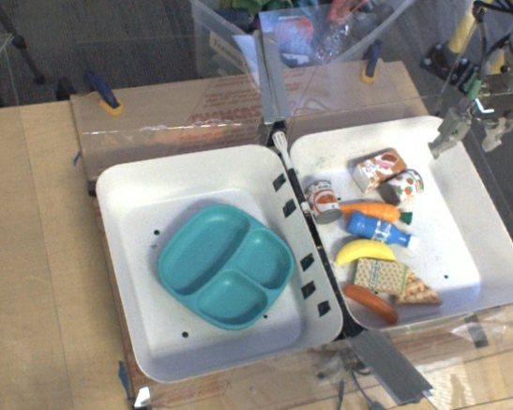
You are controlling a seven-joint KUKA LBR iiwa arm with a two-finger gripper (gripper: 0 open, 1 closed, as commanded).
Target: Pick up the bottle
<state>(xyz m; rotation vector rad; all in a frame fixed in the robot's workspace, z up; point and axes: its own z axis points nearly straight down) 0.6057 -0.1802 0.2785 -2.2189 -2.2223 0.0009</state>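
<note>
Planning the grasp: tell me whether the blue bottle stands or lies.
Lying: the blue plastic bottle rests lengthwise on the right white bin's floor.

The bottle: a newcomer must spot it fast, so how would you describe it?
Look in the right white bin, in the toy food cluster at its left side. The bottle lies on its side between the carrot and banana; it alone is blue.

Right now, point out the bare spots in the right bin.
Free: the right bin's right side, from the bottle and pizza slice out to the rim, and the back left corner above the can. Crowded: the left half, with carrot, banana and sausage packed together.
</note>
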